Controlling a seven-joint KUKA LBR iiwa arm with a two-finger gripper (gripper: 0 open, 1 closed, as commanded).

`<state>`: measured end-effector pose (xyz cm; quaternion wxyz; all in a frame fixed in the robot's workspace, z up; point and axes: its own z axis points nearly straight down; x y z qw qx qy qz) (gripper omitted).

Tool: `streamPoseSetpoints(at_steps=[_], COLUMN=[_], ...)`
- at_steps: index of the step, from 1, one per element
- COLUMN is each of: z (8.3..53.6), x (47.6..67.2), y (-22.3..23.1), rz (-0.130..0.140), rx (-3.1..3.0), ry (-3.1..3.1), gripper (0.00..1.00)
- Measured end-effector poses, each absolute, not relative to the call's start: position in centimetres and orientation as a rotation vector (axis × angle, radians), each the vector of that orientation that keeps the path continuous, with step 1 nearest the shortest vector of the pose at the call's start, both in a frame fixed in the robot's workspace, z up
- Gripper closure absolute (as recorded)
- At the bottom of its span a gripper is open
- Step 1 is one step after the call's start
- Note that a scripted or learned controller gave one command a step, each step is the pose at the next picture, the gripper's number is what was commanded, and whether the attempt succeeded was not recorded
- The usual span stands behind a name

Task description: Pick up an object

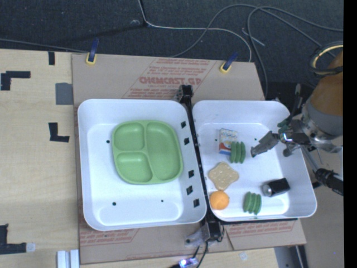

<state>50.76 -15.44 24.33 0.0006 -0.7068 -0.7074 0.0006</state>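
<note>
The right bin (245, 111) holds several small objects. A white carton with red and blue print (227, 139) lies beside a green ridged piece (238, 152). Below them are a tan cracker (223, 175), an orange ball (219, 200), a second green ridged piece (252, 202) and a black cylinder (275, 187). My gripper (275, 148) hangs over the right side of this bin, right of the upper green piece and above the black cylinder. It stands open with bare bin floor between its fingers, touching none of the objects.
The left bin (95, 127) carries a green divided plate (148, 151). A black divider (192, 149) runs between the bins. Cables (234, 15) trail across the dark floor behind the bench. The arm's body (326, 108) stands over the right bin's right rim.
</note>
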Motion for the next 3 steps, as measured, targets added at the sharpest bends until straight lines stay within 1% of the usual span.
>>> streamPoseSetpoints(at_steps=[1,2,3], z=[17.9,13.0,8.5], x=[50.7,50.7,50.8], y=[-15.4,-14.4,-14.4], rz=[0.007,0.005,0.0], rx=[-2.217,-2.217,-2.223], ry=[-2.217,-2.219,-2.221], gripper=[0.0,0.0,0.0])
